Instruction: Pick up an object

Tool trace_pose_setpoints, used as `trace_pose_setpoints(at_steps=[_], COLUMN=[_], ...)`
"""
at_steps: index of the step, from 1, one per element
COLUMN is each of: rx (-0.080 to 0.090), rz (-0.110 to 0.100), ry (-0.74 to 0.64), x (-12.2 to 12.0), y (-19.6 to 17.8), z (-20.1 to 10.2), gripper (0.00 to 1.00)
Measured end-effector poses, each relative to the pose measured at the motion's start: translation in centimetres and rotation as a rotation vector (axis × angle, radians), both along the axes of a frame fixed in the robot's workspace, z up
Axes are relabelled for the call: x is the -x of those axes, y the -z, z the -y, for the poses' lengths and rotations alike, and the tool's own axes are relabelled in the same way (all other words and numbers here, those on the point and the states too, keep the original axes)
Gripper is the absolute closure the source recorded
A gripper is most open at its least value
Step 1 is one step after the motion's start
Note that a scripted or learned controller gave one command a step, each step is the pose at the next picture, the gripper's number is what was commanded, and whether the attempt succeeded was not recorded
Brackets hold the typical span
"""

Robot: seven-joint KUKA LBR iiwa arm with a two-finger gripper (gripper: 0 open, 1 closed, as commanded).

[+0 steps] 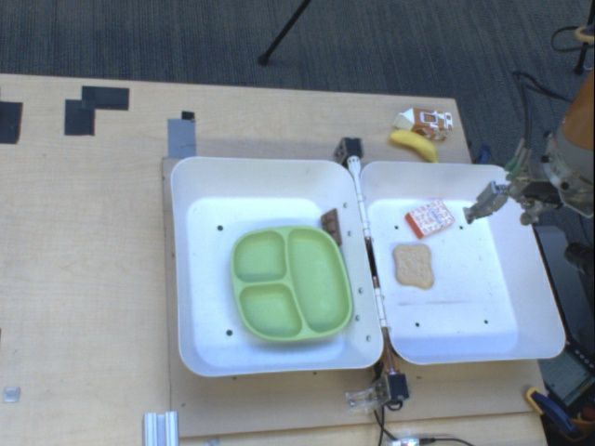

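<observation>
In the right bin (521,323) lie a red-and-white patterned packet (429,217) near the back and a tan bread-slice-shaped piece (414,266) just in front of it. My gripper (507,207) hangs at the bin's right back rim, to the right of the packet. Its two dark fingers are spread apart and hold nothing; the left fingertip (476,209) points toward the packet with a gap between them. The left bin (200,249) holds a green divided plate (290,284) and a small brown piece (330,221) by its right wall.
A yellow banana (414,143) and a small white-and-orange box (428,119) lie on the bench behind the right bin. A black clamp (350,148) sits at the back where the bins meet. Cables run along the right side.
</observation>
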State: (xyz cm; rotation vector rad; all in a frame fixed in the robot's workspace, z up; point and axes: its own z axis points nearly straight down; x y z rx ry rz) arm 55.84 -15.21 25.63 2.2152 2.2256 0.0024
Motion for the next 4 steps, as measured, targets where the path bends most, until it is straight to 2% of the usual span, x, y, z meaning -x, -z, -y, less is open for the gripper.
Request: trace_pose_setpoints(at_steps=[1,2,3,4], rx=[0.0,0.002,0.002,0.002], rz=[-0.002,0.004,0.01,0.009], ry=[0.003,0.002,0.001,0.0], x=[6.8,7.0,6.8,6.8], y=[11.1,17.0,15.8,15.8], z=[5.4,2.0,2.0,2.0], gripper=[0.0,0.0,1.0,0.0])
